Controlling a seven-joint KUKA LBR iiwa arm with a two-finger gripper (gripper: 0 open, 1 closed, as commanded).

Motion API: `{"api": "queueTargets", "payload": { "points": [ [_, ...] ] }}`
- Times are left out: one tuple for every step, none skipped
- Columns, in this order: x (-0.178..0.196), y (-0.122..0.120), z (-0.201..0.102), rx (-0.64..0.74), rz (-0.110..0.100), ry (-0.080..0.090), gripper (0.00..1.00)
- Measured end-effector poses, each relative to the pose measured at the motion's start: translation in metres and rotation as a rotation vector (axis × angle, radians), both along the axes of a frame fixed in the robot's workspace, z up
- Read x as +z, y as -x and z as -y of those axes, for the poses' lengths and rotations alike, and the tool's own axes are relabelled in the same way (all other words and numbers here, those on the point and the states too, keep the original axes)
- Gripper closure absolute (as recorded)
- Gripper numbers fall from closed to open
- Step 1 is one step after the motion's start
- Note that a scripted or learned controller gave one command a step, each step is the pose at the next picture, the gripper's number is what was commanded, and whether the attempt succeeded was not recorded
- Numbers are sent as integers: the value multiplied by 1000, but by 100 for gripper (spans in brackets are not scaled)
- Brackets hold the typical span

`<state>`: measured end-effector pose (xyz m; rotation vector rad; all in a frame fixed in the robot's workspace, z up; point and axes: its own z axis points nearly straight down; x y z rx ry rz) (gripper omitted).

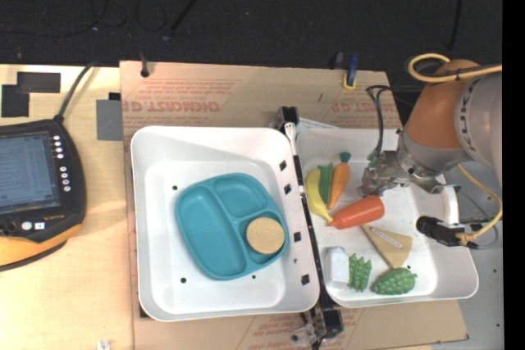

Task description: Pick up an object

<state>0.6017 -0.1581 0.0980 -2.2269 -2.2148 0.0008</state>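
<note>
Hovering claw (382,176) above red pepper (358,213); grip state impossible to tell; nothing lifted, pick pending.

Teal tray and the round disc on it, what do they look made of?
Teal tray: looks like molded plastic, smooth and uniformly colored, with soft raised dividers and a slight sheen. Round disc: tan and matte with a paler rim; could be cork, wood, or a toy cookie, the view can't settle which.
</note>
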Motion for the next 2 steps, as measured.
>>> {"api": "queueTargets", "payload": {
  "points": [
    [0, 0, 0, -2, 1, 0, 0],
    [-8, 36, -64, 3, 4, 9, 0]
  ]
}}
